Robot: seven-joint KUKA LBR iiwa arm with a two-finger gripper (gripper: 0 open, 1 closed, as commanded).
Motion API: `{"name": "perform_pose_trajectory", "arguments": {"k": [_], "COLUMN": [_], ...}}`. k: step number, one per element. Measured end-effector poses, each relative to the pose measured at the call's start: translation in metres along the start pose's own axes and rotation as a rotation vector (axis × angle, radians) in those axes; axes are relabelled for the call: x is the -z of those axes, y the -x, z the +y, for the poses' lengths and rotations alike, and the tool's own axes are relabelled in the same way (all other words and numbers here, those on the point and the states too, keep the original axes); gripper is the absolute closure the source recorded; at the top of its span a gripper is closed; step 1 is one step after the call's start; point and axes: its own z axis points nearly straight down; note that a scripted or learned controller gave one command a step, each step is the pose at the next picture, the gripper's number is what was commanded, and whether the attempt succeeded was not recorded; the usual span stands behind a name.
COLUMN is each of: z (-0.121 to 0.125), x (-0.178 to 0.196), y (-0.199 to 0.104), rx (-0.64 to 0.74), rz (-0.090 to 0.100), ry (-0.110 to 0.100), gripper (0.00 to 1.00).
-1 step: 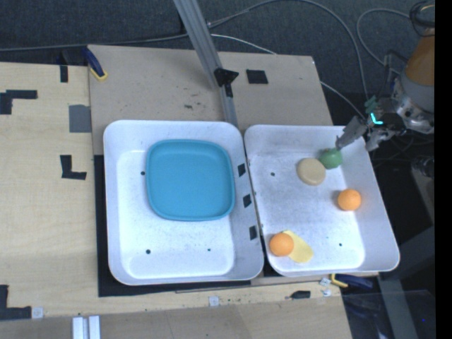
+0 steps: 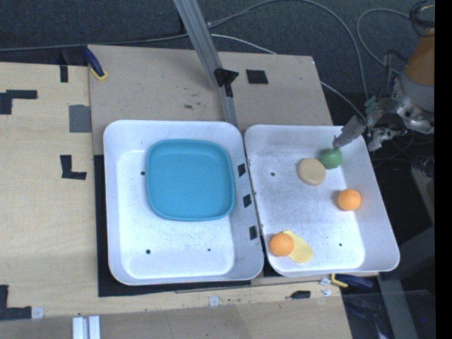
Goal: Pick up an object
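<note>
The right bin [image 2: 367,260] holds a small green object [image 2: 330,159] touching a beige round piece [image 2: 311,171]. An orange ball [image 2: 349,200] lies near the bin's right wall. A second orange ball [image 2: 281,244] rests against a flat yellow piece [image 2: 301,249] at the front. My gripper [image 2: 355,144] hangs over the bin's back right corner, open, with nothing between its fingers. Its left finger [image 2: 347,134] slants down towards the green object, with the tip just above and to the right of it.
The left bin [image 2: 120,210] holds a blue square plate [image 2: 189,179]. A grey metal bar [image 2: 205,41] runs diagonally from the top down to the gap between the bins. Cables trail over the dark floor at the back right.
</note>
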Motion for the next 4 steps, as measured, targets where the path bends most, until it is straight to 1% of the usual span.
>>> {"name": "perform_pose_trajectory", "arguments": {"k": [1,2,3,4], "z": [0.006,0.009,-0.001,0.001], "x": [-0.046,-0.100,-0.158,-0.145], "y": [0.004,-0.006,-0.003,-0.003], "rx": [0.000,0.000,0.000,0.001], "rz": [0.001,0.001,0.001,0.000], "ry": [-0.004,-0.005,-0.005,0.000], "gripper": [0.00,0.00,0.00,1.00]}}
